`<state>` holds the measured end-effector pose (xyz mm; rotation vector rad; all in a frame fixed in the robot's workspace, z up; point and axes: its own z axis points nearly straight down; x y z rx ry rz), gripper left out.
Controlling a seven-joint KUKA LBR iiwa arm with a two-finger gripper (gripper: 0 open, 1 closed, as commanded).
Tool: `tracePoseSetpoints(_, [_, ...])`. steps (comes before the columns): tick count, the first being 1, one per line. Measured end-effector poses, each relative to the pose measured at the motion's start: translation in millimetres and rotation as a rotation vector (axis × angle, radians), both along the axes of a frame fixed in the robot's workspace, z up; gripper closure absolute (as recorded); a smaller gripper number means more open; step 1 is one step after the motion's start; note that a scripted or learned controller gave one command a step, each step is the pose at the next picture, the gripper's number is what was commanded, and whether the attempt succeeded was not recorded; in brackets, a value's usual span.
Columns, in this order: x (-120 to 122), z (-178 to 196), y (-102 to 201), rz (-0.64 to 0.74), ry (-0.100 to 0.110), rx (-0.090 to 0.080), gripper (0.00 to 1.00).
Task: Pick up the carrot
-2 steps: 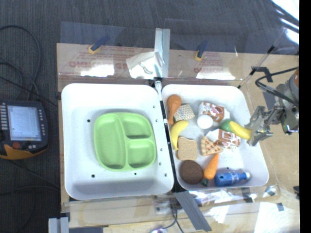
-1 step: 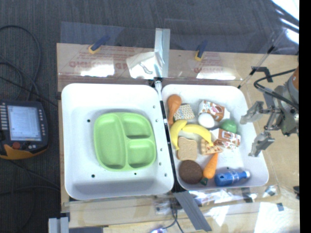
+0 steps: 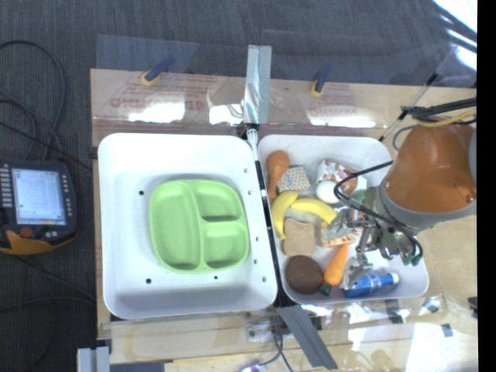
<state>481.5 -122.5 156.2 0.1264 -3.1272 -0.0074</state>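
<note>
The carrot (image 3: pixel 336 263) lies tilted in the right bin (image 3: pixel 412 284), near its front wall, with its green tip against the brown round item (image 3: pixel 304 273). A blue bottle (image 3: pixel 370 284) lies just beside the carrot, on the side away from the brown item. The banana (image 3: pixel 298 210) lies behind the carrot, toward the bin's centre. The gripper (image 3: pixel 363 253) hangs just beside the carrot's upper end; whether it is spread or closed cannot be determined. The left bin (image 3: pixel 124 200) holds a green divided tray (image 3: pixel 198 225).
</note>
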Motion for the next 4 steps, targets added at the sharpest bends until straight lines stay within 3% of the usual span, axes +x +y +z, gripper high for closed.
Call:
tracePoseSetpoints(1, [19, -62, -27, -0.035, -0.034, -0.006, 0.0])
tracePoseSetpoints(2, [11, -65, 20, 0.019, -0.03, -0.008, 0.0])
tracePoseSetpoints(3, [13, -54, 21, 0.019, -0.033, -0.01, 1.0])
tracePoseSetpoints(4, [44, 85, 3, 0.409, -0.018, -0.001, 1.0])
